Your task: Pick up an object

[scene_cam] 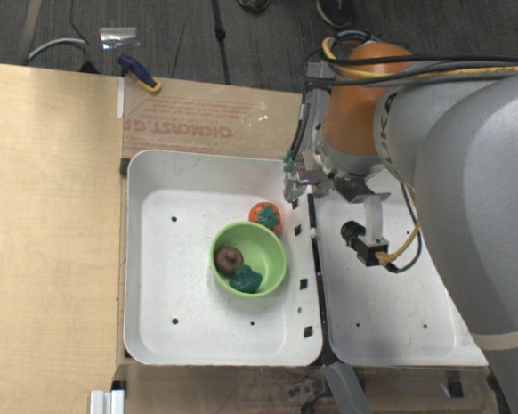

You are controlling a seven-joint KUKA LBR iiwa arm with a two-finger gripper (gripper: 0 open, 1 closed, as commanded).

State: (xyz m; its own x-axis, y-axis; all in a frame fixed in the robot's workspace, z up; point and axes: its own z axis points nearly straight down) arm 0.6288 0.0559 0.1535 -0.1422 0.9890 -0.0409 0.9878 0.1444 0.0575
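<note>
Left bin [147,264]: white, shallow, holding a green bowl [269,247] right of centre.
Bowl contents: a brown round piece [229,259] and a teal piece [245,280], touching.
Orange object [265,215]: on the bin floor, just behind the bowl's rim.
Gripper [292,194]: above the left bin's right wall, near the orange object; finger state cannot be told.
Right bin [393,319]: partly under the arm.

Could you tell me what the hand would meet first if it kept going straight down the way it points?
Probably the orange object beside the green bowl; the hand hangs just above it, though depth is unclear.
</note>
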